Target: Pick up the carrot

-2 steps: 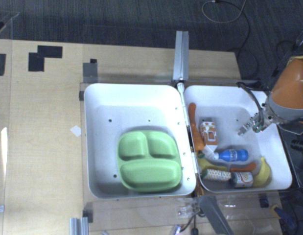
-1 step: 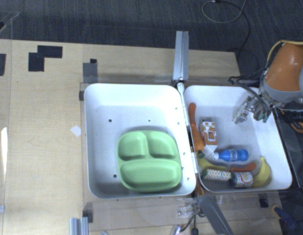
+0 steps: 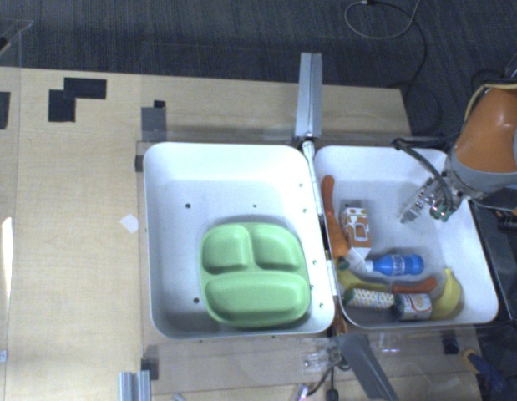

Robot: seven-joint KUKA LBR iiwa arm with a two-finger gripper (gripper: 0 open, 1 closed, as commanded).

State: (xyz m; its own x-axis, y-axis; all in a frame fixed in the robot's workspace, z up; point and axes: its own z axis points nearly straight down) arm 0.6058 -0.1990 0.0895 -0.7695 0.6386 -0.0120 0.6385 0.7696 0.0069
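though several packages lie in the right bin [image 3: 471, 249], no writing on them can be read: the small orange-and-white carton [image 3: 355, 225], the blue-labelled bottle [image 3: 393, 265] and the can [image 3: 414, 306] near the front edge are all too blurred. the carrot [image 3: 332, 219] lies lengthwise against this bin's left wall, its front end meeting the clutter there. a banana [image 3: 448, 295] curves in the front right corner, partly behind the can. the gripper [image 3: 425, 203] hangs over the bin's back right area, well apart from the carrot, nothing between its tips; how far it is parted i cannot tell. the left bin [image 3: 170, 224] carries a green divided tray [image 3: 254, 274] toward its front edge.
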